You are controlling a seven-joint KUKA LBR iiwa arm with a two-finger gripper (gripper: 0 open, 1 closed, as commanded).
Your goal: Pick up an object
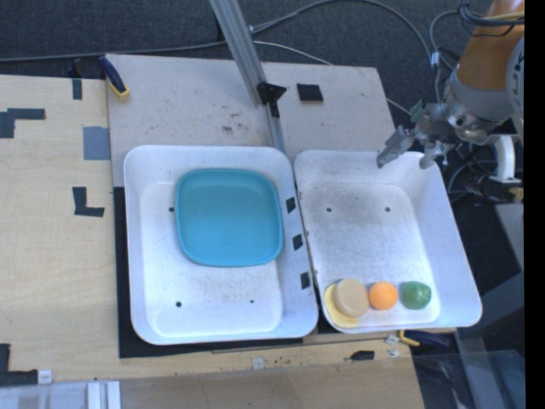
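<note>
Gripper [407, 149]: above right bin's [375, 228] far rim, fingers apart, nothing between them
Objects: tan disc [350, 296], orange ball [383, 296], green ball [415, 295], rowed along near wall
Left bin [153, 254]: blue plate [228, 216]

We see two white bins on the desk [51, 228], arm at the right.

Our tool [410, 147] hangs over the right bin's [443, 220] far rim, nothing in it. A blue plate [228, 216] lies in the left bin [145, 228]; a tan disc [350, 296], orange ball [383, 296] and green ball [415, 295] line the right bin's near wall.
</note>
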